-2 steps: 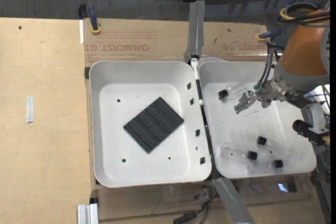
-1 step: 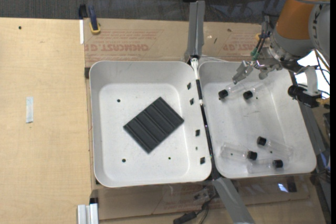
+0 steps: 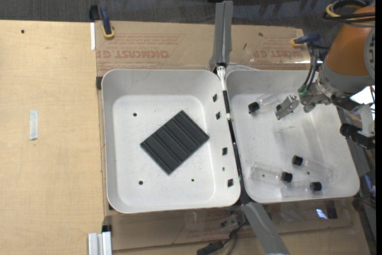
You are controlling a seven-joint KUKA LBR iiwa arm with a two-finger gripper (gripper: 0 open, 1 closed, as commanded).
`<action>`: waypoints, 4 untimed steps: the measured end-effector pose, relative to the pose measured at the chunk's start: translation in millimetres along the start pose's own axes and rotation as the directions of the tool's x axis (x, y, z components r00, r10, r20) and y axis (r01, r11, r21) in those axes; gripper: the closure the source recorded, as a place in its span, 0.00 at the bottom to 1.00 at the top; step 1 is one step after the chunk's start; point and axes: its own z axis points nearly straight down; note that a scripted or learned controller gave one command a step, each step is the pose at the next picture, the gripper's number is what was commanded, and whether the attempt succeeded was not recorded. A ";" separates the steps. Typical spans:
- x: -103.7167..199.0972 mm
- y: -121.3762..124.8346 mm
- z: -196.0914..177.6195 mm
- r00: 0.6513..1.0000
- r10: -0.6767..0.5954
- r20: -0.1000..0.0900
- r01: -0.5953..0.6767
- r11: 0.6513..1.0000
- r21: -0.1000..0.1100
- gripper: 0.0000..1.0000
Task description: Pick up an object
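Pale wood and brown cardboard make up the bench [image 3: 48,98], and on it sit two shallow white bins side by side, with a grey upright bar [image 3: 223,33] rising at the far end of the seam between them. From the right comes the arm [image 3: 352,51], its orange band showing above the grey wrist, leaning in over the far right part of the right bin [image 3: 334,188].

Over on the left, the left bin [image 3: 119,188] holds one thing: a dark grey ribbed slab [image 3: 175,141], lying flat and turned cornerwise near the bin's middle, well apart from the walls.

Across the right bin lie several clear tubes with black caps. One tube [image 3: 258,106] rests toward the far left of that bin, just left of the gripper. Another capped tube [image 3: 296,160] lies past the middle, and nearer still a long tube [image 3: 271,174] lies beside a last cap [image 3: 316,187] close to the near wall.

Low over the far half of the right bin hangs the gripper [image 3: 287,106], its metal tip pointing left. How it is set I cannot tell from here, nor make out anything held in it.
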 end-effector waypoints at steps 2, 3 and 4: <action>-19.9 10.6 -97.2 0.996 -0.087 0.002 0.087 0.996 -0.002 0.00; -4.5 43.6 -14.0 0.987 -0.164 0.001 0.164 0.987 -0.001 0.00; -17.7 18.9 22.2 0.977 -0.211 0.019 0.211 0.977 -0.025 0.00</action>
